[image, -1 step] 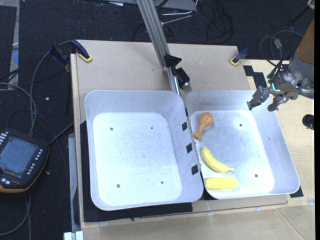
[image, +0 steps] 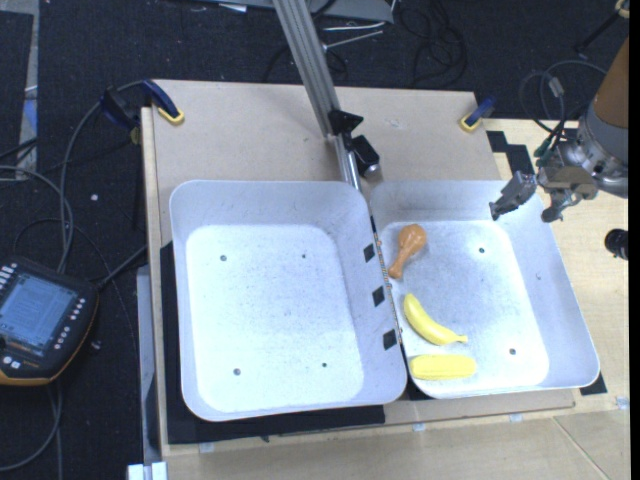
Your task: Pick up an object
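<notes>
1. The landmark is the right bin [image: 520, 298], a shallow white plastic tray with rounded corners and a floor speckled with fine dark dots.
2. The gripper [image: 535, 200] hangs above the far right corner of that bin, over its rim. Its two dark fingers are spread apart with nothing between them: one points toward the bin's far edge, the other sits a little further right.
3. The arm [image: 610, 118] behind it is grey metal with an orange band, and it comes in from beyond the bin's right side.
4. A chicken drumstick [image: 405, 248] lies on the bin's floor near the left wall, toward the far end. It is smooth, orange-brown toy plastic, bulbous at the top and narrowing to a thin stem.
5. A banana [image: 432, 324] lies nearer than the drumstick, also close to the left wall. It is yellow, curved and glossy, with its tip pointing right.
6. A yellow block [image: 443, 367] rests just beside the banana, against the bin's near left corner. It is a stubby, rounded oblong with a matt look.
7. All three things sit well apart from the gripper, on the opposite side of the bin.
8. The left bin [image: 270, 298] touches the right bin's left edge; it has the same white speckled plastic.
9. Both bins rest on a pale wooden bench [image: 300, 128], which extends beyond the right bin's far side.
10. A slanted aluminium rail [image: 310, 48] rises from the far left corner of the right bin.
</notes>
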Available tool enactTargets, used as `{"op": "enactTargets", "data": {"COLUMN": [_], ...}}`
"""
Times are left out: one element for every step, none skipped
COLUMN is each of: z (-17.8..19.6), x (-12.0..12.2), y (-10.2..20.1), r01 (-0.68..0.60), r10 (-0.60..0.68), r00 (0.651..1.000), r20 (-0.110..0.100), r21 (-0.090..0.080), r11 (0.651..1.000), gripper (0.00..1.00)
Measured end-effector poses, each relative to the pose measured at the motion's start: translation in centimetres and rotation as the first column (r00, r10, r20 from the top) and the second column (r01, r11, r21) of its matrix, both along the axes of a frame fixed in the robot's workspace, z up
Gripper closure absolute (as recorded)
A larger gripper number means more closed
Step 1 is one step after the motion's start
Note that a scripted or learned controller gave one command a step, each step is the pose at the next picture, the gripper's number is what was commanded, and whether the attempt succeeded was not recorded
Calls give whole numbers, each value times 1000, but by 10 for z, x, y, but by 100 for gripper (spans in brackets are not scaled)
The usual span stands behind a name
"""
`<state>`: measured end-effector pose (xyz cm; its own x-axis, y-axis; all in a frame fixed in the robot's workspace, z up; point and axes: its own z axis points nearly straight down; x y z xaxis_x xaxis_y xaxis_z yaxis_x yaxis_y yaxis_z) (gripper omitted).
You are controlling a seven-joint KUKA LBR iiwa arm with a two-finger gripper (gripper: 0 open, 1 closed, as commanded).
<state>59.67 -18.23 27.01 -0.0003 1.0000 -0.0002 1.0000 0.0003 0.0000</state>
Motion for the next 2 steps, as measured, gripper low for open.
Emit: {"op": "enactTargets", "data": {"z": [-55, -116], "x": [7, 8], "y": [7, 1], "r01": [-1, 1], "r10": [1, -1], "r00": [1000, 1000], "r20": [-4, -5], "r21": [1, 1], "r11": [1000, 1000], "gripper": [0, 0]}}
